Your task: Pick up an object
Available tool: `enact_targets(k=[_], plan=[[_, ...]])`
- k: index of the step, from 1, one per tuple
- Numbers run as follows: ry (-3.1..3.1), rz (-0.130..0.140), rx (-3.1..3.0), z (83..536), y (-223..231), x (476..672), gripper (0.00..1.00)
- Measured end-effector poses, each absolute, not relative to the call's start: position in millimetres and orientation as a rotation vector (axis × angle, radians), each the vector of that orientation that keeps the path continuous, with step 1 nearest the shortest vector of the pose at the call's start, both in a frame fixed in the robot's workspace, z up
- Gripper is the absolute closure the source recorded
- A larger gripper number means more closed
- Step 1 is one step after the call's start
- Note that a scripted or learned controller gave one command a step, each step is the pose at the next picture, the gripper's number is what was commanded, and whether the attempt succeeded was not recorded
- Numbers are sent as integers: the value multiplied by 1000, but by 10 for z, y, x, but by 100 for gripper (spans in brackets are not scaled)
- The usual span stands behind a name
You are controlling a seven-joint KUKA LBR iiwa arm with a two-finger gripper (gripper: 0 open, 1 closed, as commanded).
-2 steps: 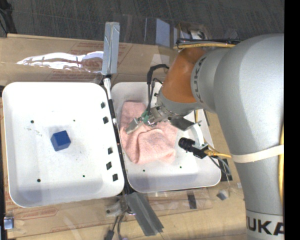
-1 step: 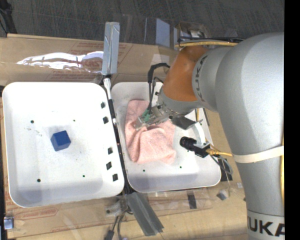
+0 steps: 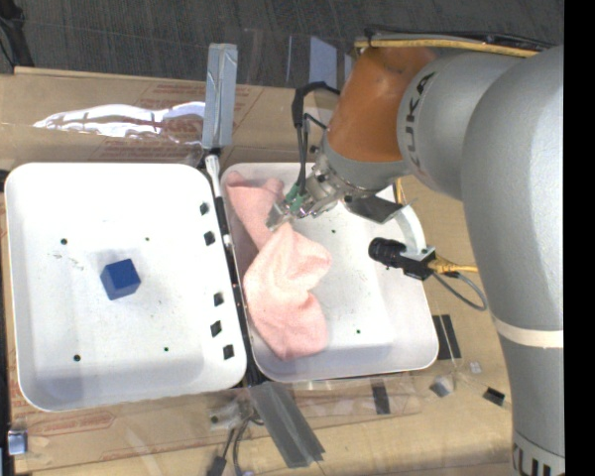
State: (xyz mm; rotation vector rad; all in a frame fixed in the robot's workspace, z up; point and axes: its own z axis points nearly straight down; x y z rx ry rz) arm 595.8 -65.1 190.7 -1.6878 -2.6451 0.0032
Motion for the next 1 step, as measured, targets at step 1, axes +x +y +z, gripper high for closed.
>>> enact_targets(k=[1], plan=[[-2645,8,-1678,1979,-643,5956,100]])
